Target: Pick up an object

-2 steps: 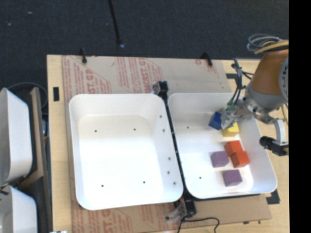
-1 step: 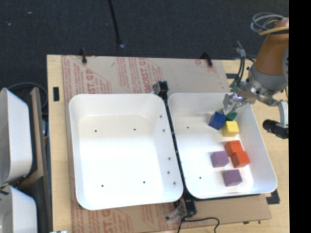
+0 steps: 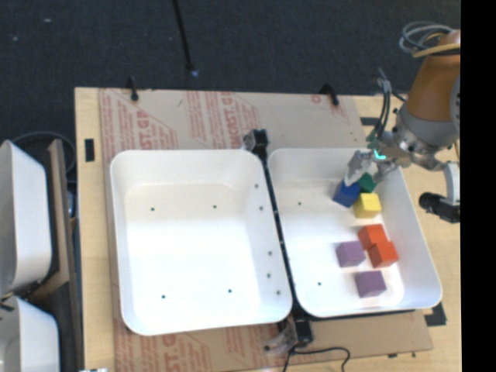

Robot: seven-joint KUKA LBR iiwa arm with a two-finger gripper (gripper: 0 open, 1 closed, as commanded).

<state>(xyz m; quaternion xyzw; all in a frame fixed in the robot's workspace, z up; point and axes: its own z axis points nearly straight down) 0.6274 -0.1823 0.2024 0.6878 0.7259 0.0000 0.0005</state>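
Observation:
My gripper (image 3: 364, 167) hangs over the far part of the right bin (image 3: 310, 231), just above a blue block (image 3: 346, 194) and a green block (image 3: 366, 183). The green block is partly hidden behind the gripper's tip. A yellow block (image 3: 369, 203) lies right beside them. Nearer the front lie an orange block (image 3: 378, 244) and two purple blocks (image 3: 349, 253) (image 3: 370, 284). I cannot see anything held in the gripper.
The left bin (image 3: 194, 239) sits beside the right one, with a thin divider rim (image 3: 273, 223) between them. The arm's orange band (image 3: 434, 84) rises at the right. White boxes (image 3: 23, 215) stand at the far left.

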